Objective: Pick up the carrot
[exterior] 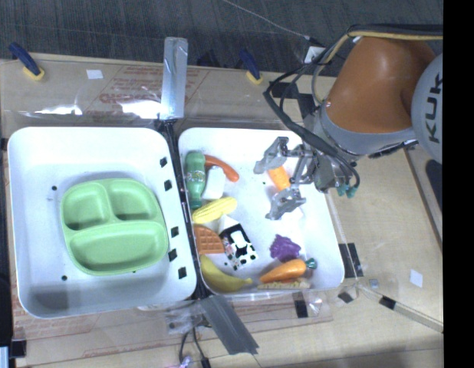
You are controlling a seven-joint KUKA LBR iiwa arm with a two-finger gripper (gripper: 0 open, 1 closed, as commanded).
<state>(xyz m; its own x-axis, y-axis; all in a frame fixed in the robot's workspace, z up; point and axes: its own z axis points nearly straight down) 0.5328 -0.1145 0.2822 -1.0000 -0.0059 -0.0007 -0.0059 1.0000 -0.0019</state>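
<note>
Lying at five o'clock in the right bin [330, 205], the carrot [285, 270] is a stubby orange cone with a green tip pointing right, flat on the floor beside a purple piece [284, 246]. Up at one o'clock, the claw [281, 177] hangs with fingers spread, a small orange block [278, 178] sitting between them, though whether it is gripped is hard to tell. Crowding the bin's left side: a green bottle [194, 172], an orange-red pepper [222, 168], corn [214, 209], a waffle [209, 240], a black-and-white cow toy [238, 245] and a banana [222, 277]. Over in the left bin [30, 205], a green divided plate [113, 225] rests centre. The arm's orange band [373, 79] hides part of the tabletop [390, 271].
</note>
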